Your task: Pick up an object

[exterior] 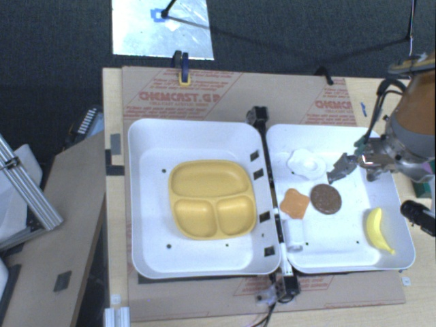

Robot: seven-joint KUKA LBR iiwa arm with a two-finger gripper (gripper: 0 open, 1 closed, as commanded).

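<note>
Holding, right bin [392, 203]: one banana [378, 230] | one brown disc [325, 199] | one orange piece [295, 203]

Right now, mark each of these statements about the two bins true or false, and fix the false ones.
1. A yellow divided tray lies in the left bin. True.
2. The banana lies in the left bin. False: it lies in the right bin, near its right wall.
3. The brown round disc sits just right of the orange piece. True.
4. The gripper holds the banana. False: the gripper is above the right bin, up and left of the banana, which lies apart from it on the bin floor.
5. A white object lies above the brown disc in the picture. True.
</note>
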